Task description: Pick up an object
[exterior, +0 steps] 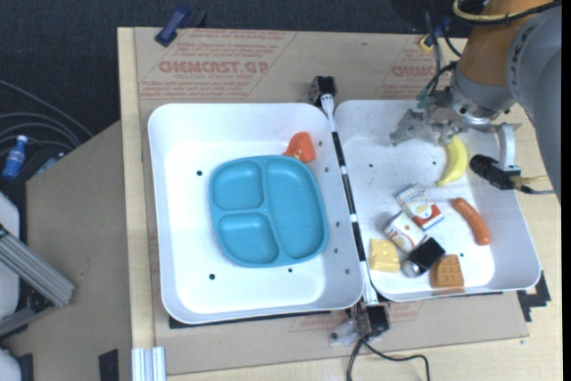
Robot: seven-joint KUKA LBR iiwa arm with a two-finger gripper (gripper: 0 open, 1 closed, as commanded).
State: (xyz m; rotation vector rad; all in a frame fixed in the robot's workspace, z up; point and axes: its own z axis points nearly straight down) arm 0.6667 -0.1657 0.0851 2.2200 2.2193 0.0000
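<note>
Yellow curved plastic banana (455,162) near right white bin's (526,256) far edge, just beside two-finger gripper (419,126). Jaws' state: cannot tell. Best centred over banana before descending.

blue tray (268,211) – white bins (178,263) | yellow banana (456,161) | orange-red sausage (471,219) – orange band (500,36)

glossy plastic blue tray (268,211), smooth white bins (178,138).
</note>
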